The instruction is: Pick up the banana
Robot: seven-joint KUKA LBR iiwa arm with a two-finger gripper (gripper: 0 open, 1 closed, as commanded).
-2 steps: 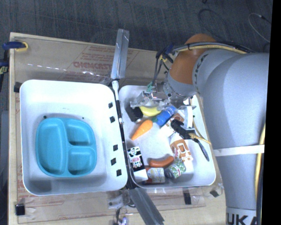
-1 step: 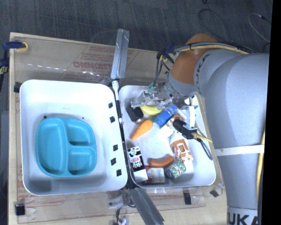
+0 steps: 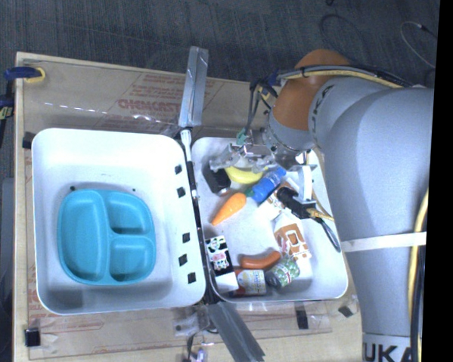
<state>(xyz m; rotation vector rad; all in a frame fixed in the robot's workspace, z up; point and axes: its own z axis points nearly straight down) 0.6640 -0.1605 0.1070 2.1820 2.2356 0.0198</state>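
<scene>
**Gripper low over the banana in the right bin; no lift to be seen**

Camera view. Two shallow white bins sit side by side on the tabletop. The left bin carries a blue divided tray. The right bin carries a crowd of small things: the banana lies in its far part, yellow and slightly curved, with a dark object just beside its left end and a blue bottle touching or nearly touching its right end. An orange carrot lies just in front of the banana. Nearer the camera are a sausage, a small can, a printed carton and a black-and-white card.

The grey arm reaches in from the right, its orange band above the wrist. The gripper hangs directly over the far side of the banana, close to it or touching it. Metal parts crowd together there, so whether the gripper is spread or closed cannot be told, and the banana cannot be confirmed as held.

Progress, as a judgement: the approach looks complete, since the gripper stands at the fruit. The banana rests among its neighbours in the bin, so the grasp remains unconfirmed and the lift is yet to be done. The close neighbours may hinder a clean grip.
</scene>
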